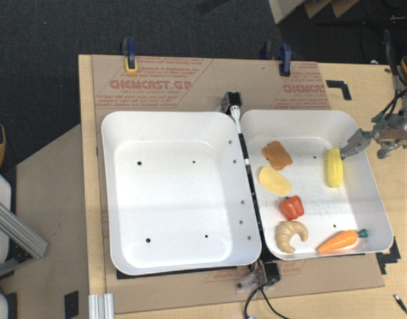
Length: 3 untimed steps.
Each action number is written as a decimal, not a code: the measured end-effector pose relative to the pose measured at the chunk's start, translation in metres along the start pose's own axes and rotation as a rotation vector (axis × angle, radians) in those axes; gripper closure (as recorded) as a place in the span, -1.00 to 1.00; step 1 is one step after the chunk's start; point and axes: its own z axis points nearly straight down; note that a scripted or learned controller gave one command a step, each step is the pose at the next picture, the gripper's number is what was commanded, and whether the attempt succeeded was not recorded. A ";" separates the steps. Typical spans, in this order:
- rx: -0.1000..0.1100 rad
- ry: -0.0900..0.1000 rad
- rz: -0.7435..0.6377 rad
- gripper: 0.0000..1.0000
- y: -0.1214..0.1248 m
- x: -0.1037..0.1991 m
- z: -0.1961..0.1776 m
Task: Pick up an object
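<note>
The right bin (pixel 362 198) holds several toy foods. A yellow corn cob (pixel 334 167) lies near its right wall, a brown bread piece (pixel 277 155) and a yellow slice (pixel 275 181) near its left wall. Below them are a red pepper (pixel 291 207), a croissant (pixel 291 235) and an orange carrot (pixel 339 240). My gripper (pixel 363 152) hangs at the right bin's upper right rim, just right of the corn cob. It is open, with one grey finger (pixel 352 144) slanting toward the corn and nothing between its fingers.
The left bin (pixel 110 178) sits beside the right one, their walls meeting along a black strip (pixel 246 178). Both rest on a brown board (pixel 190 78) held by blue clamps (pixel 129 47) at the back edge. Cables trail at the front.
</note>
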 end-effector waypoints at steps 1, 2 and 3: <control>0.009 0.006 -0.006 -1.00 -0.041 0.083 0.044; 0.009 0.005 0.000 -1.00 -0.073 0.111 0.147; -0.003 -0.001 0.001 1.00 -0.070 0.108 0.131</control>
